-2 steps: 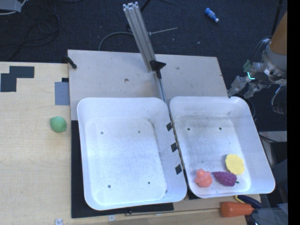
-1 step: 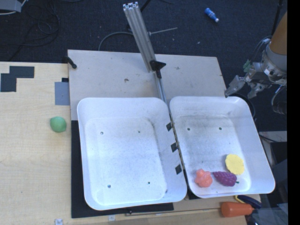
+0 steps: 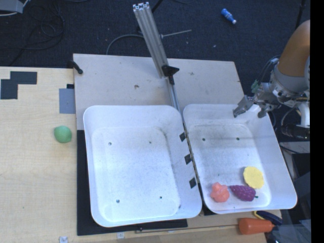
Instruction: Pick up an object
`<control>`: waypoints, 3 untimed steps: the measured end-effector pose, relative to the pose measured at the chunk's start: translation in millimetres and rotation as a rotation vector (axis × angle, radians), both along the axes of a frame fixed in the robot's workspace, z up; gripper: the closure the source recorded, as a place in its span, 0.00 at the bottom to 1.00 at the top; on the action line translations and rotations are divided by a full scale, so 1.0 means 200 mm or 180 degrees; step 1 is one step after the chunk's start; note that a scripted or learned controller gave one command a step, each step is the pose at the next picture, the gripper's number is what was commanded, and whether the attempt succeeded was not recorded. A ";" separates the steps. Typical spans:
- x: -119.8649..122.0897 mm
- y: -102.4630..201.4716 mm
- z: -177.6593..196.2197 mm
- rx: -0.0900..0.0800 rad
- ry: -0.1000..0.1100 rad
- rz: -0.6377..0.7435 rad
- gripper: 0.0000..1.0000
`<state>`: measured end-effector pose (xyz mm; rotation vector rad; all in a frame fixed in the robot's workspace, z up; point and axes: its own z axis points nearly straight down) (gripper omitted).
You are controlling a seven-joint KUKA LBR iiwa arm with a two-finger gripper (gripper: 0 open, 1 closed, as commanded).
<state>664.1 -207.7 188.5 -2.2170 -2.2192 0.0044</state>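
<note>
Three small objects lie in the near right corner of the right bin (image 3: 223, 151): a yellow round piece (image 3: 253, 176), a purple grape bunch (image 3: 243, 192) and a pink-orange lump (image 3: 219, 192). My gripper (image 3: 251, 108) hangs over the far right rim of that bin, well away from the objects. Its two fingers are spread apart with nothing between them, so it is open.
The left bin (image 3: 134, 166) sits beside the right one. A green ball (image 3: 63, 134) rests on the wooden bench at the left. An orange object (image 3: 255, 226) lies just outside the right bin's near edge. A metal rail (image 3: 154, 39) slants across the back.
</note>
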 end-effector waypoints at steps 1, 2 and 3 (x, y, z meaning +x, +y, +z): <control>-0.01 0.00 -0.32 0.0000 0.0000 -0.0001 0.00; -0.01 0.00 -0.50 -0.0001 -0.0007 0.0000 0.00; -0.01 0.00 -0.44 -0.0005 -0.0017 0.0004 1.00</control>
